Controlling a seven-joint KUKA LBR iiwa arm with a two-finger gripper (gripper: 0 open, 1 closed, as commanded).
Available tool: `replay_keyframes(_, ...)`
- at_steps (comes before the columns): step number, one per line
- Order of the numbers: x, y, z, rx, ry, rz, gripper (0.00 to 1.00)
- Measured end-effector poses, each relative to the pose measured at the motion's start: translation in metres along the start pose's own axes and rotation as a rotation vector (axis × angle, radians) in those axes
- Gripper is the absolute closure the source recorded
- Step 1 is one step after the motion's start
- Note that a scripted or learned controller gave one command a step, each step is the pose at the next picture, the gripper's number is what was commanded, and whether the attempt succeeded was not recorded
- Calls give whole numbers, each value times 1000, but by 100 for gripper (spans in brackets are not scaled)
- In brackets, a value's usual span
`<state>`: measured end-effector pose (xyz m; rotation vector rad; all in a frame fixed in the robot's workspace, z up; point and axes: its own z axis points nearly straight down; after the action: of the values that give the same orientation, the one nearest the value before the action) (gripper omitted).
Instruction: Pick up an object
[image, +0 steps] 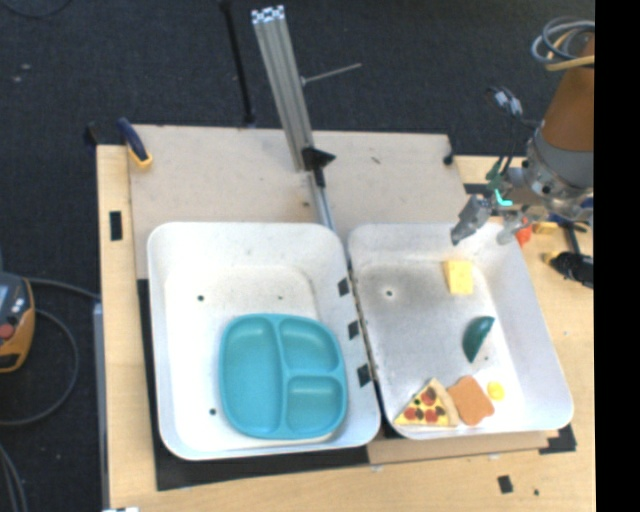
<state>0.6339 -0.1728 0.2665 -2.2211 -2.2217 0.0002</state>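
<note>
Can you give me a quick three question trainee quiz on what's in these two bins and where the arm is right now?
1. True or false: the blue divided plate lies in the left bin.
2. Which item lies nearest the hand? A) pizza slice B) yellow block C) dark green piece
3. Fill in: the orange piece sits between the pizza slice and the small ______ piece.

Key:
1. True; it is the one item there.
2. B; the hand hovers at the right bin's far edge, just above the block.
3. Yellow.
</note>
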Motion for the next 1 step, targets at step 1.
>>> replay_keyframes(1, 0, 0, -1, -2, 0, 0, 0)
